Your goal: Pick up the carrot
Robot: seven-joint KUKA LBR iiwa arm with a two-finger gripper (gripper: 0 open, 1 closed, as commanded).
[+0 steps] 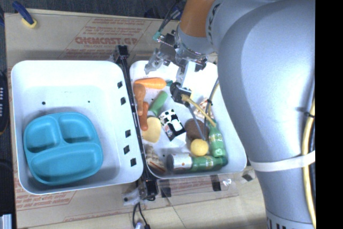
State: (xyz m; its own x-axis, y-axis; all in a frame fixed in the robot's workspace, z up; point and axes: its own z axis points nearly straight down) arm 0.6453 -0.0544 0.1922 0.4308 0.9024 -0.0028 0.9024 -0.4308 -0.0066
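The arm (268, 88), nearest the lens, fills the three o'clock side. Its gripper (169, 64) hangs fingers apart, holding nothing, above the carrot (151, 83), which lies at eleven o'clock in the right bin (236, 139). Task judged unstarted: grasp and lift remain. The cardboard (107, 35) reads "CHEMCAST".

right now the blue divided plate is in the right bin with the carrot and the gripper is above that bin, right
Not quite. The camera view shows the blue divided plate in the left bin; the carrot lies in the right bin, and the gripper is above that right bin.
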